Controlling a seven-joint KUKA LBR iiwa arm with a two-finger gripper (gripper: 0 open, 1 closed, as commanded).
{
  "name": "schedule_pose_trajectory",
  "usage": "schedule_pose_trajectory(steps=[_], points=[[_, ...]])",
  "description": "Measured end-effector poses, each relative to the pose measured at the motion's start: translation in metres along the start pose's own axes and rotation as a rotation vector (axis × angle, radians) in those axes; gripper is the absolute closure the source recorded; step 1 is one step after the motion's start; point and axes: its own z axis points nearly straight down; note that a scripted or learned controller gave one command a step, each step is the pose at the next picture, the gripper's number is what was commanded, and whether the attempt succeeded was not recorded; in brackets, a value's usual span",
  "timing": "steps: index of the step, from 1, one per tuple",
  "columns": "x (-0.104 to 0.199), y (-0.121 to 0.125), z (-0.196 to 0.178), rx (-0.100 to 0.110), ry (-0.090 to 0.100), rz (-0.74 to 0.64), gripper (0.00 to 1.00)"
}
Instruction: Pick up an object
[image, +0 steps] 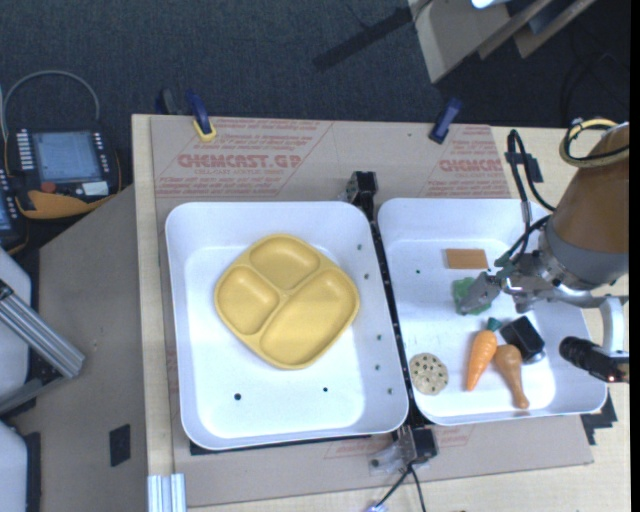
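Since the gripper (478, 293) sits at the green toy (465, 294) and we can't tell its grip state, we should centre over it before lifting, clear of the carrot (481, 358).

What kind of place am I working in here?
Likely a robotics lab test bench, not a kitchen: two white bins clamped on a masked board, a teach pendant at left, and toy food like the carrot.

Dark blue-grey carpet floor (250, 50) around a tan bench top (300, 150) printed with red lettering, blue clamps (203, 115) at its twelve o'clock edge, a handheld control pendant (62, 165) at ten o'clock, aluminium framing (35, 335) at eight o'clock.
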Motion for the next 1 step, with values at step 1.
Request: schedule_pose_trajectory(steps=[1], points=[[0.0069, -0.0025, 0.0622, 0.001, 0.0, 0.0, 0.0]])
